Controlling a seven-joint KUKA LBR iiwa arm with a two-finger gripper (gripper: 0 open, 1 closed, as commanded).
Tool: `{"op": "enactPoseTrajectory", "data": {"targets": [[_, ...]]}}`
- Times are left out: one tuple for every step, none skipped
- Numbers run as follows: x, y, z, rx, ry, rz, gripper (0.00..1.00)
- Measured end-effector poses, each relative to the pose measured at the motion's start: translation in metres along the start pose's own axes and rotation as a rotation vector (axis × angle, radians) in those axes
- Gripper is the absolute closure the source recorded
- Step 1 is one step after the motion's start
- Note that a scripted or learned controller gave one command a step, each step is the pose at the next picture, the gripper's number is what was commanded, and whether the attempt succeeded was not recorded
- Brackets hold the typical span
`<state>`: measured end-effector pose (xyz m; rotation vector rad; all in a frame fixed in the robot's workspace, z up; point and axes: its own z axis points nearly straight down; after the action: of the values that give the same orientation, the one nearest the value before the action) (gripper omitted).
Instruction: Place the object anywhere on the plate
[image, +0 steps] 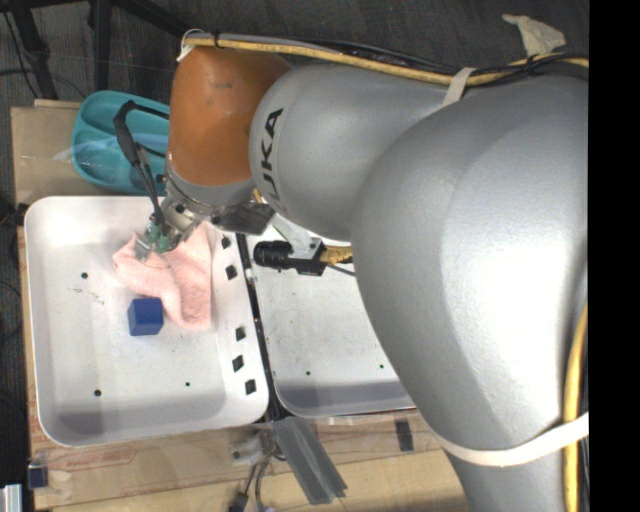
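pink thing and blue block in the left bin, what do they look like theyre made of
Pink thing: looks like soft cloth, matte and slightly fuzzy; it lies rumpled with folds and uneven edges.
Blue block: seems rigid, perhaps foam, wood or plastic; flat faces, straight edges, even colour with little shine. The view leaves the exact material open.
Left bin: looks like smooth white plastic with rounded moulded walls.

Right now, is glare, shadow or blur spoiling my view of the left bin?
Camera view: the arm is large and soft-edged; the left bin is evenly lit, with soft shadow along its near wall; the blue block and pink cloth read clearly.
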<state>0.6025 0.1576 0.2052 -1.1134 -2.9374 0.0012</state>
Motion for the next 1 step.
{"op": "enactPoseTrajectory", "data": {"targets": [[0.0619, 0.0172, 0.075, 0.003, 0.002, 0.158, 1.0]]}}
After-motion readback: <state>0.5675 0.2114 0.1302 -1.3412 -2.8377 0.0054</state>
